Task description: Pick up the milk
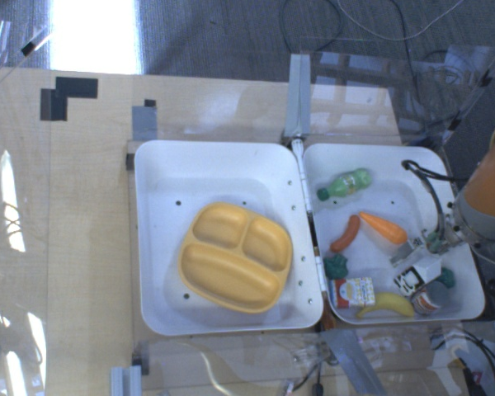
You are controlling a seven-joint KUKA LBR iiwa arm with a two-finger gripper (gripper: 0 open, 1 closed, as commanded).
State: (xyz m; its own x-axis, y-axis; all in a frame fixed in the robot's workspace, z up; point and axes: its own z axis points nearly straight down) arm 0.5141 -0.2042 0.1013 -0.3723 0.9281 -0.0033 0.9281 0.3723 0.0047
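1. We locate the gripper (pixel 433 242) at the right edge of the frame, low over the right bin (pixel 396 157). We cannot tell whether it is released or clenched.
2. The milk (pixel 417 275), a white carton with black markings, lies tilted on the bin floor just below the gripper, in the lower right of the frame. We cannot tell whether the two touch.
3. Status: we judge the approach as made; the grasp is unconfirmed and the lift is not yet done.
4. Count, right bin:
   - one milk
   - one can (pixel 426 303)
   - one dark green piece (pixel 445 277)
   - one banana (pixel 385 305)
   - one red-and-white box (pixel 355 291)
   - one broccoli (pixel 336 266)
   - one carrot (pixel 383 227)
   - one sausage (pixel 345 233)
   - one green bottle (pixel 345 183)
5. Count, left bin (pixel 161 221): one yellow divided plate (pixel 235 256).
6. Two bins stand on the tabletop (pixel 66 246).
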